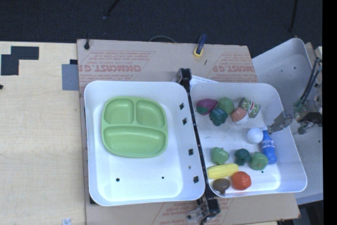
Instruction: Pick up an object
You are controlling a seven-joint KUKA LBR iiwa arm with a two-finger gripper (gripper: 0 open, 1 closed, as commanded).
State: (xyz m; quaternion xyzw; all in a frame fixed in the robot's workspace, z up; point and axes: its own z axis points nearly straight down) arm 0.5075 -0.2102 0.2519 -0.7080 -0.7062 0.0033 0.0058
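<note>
At the right edge of the right-hand bin (287,108), the end effector (276,127) is hanging low over the rim, and whether it is apart or together cannot be told at this size. Nothing is visibly sitting in its grasp, so the pick is looking not yet done: judging from this, the reach is under way while the closing and the lifting are remaining. Just beside its tip, a small blue bottle (268,149) is lying on the bin floor, with a white ball (255,135) touching or nearly touching its upper end; either one is seeming the likely target. The bottle is appearing slim, bright blue with a paler cap end. Further out, a green toy (258,161), a dark green piece (242,156) and another green piece (220,155) are lying in a row, with a yellow corn cob (222,170), a red tomato (241,181) and a brown piece (221,185) below them. In the left-hand bin (105,187) a green divided plate (135,127) is resting, well apart from the arm.
</note>
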